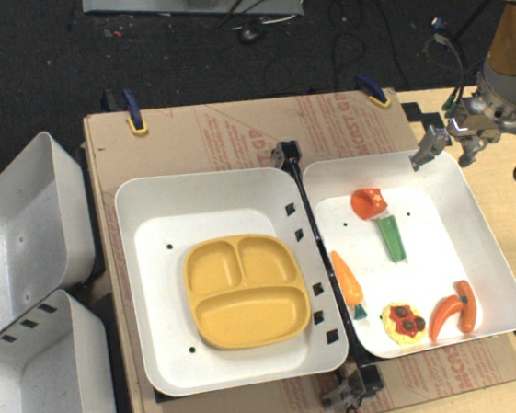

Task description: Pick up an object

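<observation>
5 items sit down-left of the gripper (444, 145), fingers spread w/ nothing between; nearest is the red piece (368, 202).

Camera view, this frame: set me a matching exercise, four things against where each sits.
Things:
1. yellow divided plate
2. carrot
3. green stick
4. claw

Places:
A. along the right bin's left wall
B. above the right bin's far right corner
C. middle of the left bin
D. just below the red piece

Pairs: 1-C, 2-A, 3-D, 4-B
</observation>
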